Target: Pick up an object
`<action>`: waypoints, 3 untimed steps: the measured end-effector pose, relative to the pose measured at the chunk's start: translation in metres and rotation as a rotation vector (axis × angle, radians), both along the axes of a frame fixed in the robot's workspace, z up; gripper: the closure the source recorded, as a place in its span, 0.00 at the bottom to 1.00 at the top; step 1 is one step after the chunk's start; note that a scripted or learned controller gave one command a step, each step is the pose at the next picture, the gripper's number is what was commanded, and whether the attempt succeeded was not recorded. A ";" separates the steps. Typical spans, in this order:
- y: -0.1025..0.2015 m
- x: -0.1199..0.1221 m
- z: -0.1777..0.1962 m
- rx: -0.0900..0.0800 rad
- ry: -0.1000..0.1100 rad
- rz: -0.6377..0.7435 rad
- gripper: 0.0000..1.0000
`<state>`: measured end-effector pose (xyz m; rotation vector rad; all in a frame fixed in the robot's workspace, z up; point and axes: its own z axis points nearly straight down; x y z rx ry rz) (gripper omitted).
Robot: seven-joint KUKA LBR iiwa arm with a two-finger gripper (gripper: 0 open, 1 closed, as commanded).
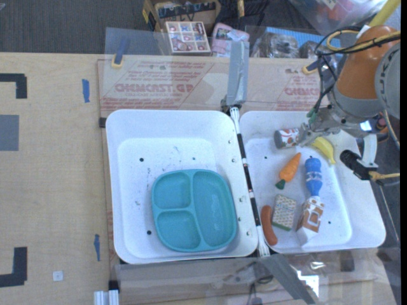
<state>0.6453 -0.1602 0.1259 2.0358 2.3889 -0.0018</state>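
Nothing is getting lifted yet: gripper [307, 130] is hovering low in the right bin [365, 230] by the small can [286, 137]; whether its jaws are released or clenched, I cannot tell.

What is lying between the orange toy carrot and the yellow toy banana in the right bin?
In the camera view, the blue plastic toy bottle lies between the orange toy carrot and the yellow toy banana, slightly lower than both.
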 end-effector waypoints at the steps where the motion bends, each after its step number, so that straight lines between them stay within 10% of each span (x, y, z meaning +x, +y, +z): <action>1: 0.000 0.000 0.000 0.000 0.000 0.000 0.00; 2: -0.001 0.001 0.010 -0.002 -0.005 -0.001 1.00; 3: -0.001 0.001 0.010 -0.002 -0.005 -0.001 0.00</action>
